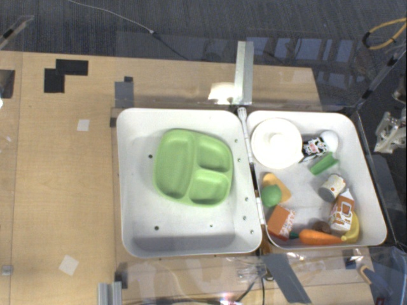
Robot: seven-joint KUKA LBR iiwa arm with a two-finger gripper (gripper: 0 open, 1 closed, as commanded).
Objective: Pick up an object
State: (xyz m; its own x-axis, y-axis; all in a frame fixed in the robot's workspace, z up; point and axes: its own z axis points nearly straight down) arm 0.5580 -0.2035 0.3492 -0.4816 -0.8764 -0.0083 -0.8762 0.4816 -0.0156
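currently the pickable objects all lie in the right bin (364, 170); the left bin (137, 234) carries a green divided plate (193, 166) lying flat near its centre.

contents of the right bin, far edge to near edge:
- a white round plate (276, 142) in the far left corner, with a small black-and-white toy (316, 146) just beside it.
- a green stick-shaped piece (323, 164), long axis running diagonally, high end toward the right wall.
- a small white cup-like item (333, 185) and an orange-and-white carton (342, 213), close together by the right side.
- a green ball-like fruit (271, 196) on a yellow piece, and an orange packet (280, 221) near the dividing wall.
- a toy carrot (320, 237), long axis parallel to the near wall, with a banana (351, 227) touching its right end.

judgement — the arm enters from the right, so the carton, cup and banana lie nearest its approach. the carrot's long axis runs left-right; fingers would need to close across it, front to back. the near row is crowded, so a neighbour may be nudged.
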